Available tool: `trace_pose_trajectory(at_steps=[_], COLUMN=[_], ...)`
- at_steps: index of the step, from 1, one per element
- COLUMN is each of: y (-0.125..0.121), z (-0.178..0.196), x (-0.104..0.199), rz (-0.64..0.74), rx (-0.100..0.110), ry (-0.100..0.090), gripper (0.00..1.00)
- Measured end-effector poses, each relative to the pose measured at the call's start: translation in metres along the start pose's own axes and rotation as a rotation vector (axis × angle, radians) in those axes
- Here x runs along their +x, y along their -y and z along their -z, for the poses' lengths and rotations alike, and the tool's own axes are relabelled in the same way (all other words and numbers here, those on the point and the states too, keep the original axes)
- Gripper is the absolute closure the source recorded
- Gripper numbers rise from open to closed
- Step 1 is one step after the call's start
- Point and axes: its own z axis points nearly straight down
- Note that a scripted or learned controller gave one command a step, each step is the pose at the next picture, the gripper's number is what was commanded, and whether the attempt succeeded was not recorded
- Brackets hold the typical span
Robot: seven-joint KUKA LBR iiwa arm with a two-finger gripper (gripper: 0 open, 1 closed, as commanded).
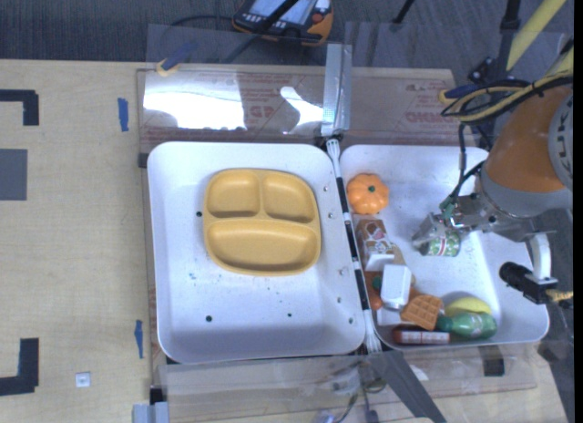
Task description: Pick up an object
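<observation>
Now: two white bins on the bench point(73, 230). Gripper point(444, 230) over the right bin point(524, 321), pinching one small green-and-white can point(444, 245), long axis roughly level, running left–right. Left of gripper: one orange pumpkin point(368, 193). Below-left: one waffle point(423, 310), one green-yellow fruit point(469, 321). Far left: left bin point(173, 321), one yellow divided plate point(262, 221).

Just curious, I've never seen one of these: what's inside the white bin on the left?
The left bin holds a yellow divided plate with three compartments, all bare, plus a few dark specks on the bin floor. Whatever lies under the plate is covered.
</observation>
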Motion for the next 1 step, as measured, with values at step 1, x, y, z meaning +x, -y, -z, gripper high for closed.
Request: trace_pose_trajectory(at_steps=[1], y=[0.0371], z=[0.1086], x=[0.0588], rz=[-0.135], rx=[0.011], ry=[-0.001], gripper=[1.00])
